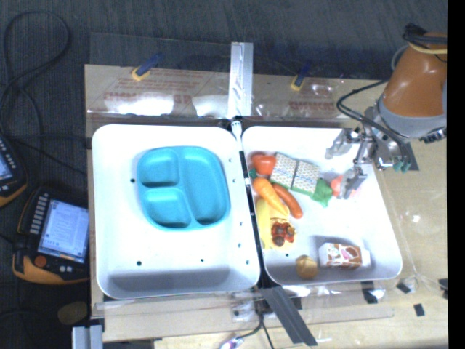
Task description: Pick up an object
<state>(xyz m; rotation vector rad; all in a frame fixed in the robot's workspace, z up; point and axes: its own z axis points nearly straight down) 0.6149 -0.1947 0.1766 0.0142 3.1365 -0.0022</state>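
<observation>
gripper [350, 164]: fingers spread open, holding nothing, over far right of right bin [385, 227] | toy food heaped at that bin's left: carrot [278, 196], tomato [263, 163], checkered box [296, 173] | carton [343, 255] near edge | blue tray [182, 185] in left bin [112, 217]

The gripper [347, 167] hangs over the upper right part of the right bin [385, 227], its fingers spread apart with nothing between them. Below and left of it lie a checked box [296, 171], a tomato [263, 163], a carrot [269, 193] and a small carton [343, 255]. The left bin [109, 217] holds a blue divided tray [183, 185].
</observation>
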